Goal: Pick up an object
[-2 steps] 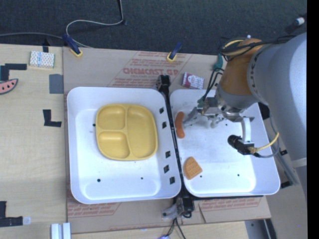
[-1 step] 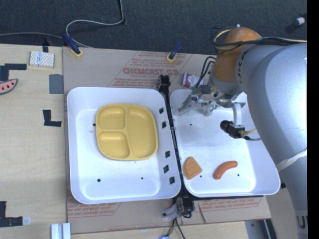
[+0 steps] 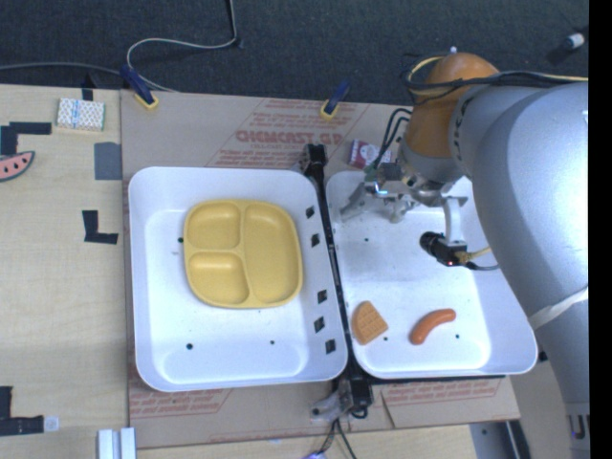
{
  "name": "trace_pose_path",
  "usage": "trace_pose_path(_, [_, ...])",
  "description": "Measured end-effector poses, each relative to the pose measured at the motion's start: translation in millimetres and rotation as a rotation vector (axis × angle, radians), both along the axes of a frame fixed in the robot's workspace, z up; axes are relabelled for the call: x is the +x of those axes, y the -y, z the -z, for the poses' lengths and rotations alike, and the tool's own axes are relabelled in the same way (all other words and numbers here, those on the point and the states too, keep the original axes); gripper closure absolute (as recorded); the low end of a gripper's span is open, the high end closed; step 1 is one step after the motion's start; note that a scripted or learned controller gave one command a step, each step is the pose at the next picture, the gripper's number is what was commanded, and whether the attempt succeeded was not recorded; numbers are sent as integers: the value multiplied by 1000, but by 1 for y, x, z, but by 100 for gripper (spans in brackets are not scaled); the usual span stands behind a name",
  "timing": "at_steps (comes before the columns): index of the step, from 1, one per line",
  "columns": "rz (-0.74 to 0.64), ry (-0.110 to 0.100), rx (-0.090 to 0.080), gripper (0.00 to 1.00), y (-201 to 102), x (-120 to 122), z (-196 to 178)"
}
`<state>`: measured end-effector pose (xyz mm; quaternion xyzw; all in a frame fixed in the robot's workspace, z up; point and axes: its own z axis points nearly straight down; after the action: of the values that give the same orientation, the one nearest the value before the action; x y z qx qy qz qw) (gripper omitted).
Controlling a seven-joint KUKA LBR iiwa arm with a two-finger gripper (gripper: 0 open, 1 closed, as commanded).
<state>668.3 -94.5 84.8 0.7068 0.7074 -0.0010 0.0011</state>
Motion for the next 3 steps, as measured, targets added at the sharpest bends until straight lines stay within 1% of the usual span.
trace_pose_path(2, [-1,0,0,0,0,0,0])
trace_pose_path(3, [-1,1,0,0,0,-31,-1])
